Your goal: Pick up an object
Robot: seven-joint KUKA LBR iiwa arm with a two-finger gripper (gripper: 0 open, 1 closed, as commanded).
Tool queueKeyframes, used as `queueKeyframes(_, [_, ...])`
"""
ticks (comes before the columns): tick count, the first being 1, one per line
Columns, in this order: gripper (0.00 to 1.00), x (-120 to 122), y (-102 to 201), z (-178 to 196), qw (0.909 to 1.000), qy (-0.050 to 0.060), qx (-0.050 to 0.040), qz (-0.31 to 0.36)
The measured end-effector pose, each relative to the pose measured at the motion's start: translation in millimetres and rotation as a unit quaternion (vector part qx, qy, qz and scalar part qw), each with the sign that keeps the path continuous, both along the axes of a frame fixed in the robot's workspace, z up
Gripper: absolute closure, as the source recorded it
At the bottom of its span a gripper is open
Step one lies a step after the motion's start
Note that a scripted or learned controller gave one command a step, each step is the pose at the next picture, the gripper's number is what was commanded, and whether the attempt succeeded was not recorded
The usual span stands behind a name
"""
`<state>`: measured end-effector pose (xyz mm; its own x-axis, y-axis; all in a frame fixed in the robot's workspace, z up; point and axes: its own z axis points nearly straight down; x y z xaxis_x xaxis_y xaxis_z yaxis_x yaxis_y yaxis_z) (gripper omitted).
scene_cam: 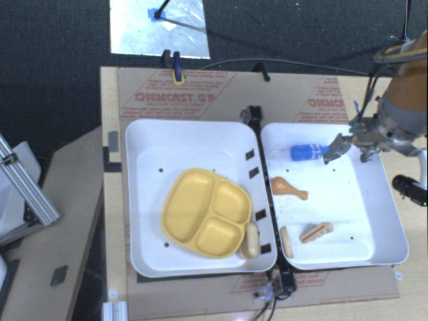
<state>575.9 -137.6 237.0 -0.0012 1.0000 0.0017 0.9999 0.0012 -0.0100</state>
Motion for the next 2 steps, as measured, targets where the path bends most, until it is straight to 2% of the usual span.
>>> queueKeyframes(1, [0.0,2.4,0.2,6.3,1.0,-0.006,-0.0009,0.001])
queueKeyframes(2, [0.0,5.6,-0.5,-35.3,1.0,-0.004,-0.0008,0.0])
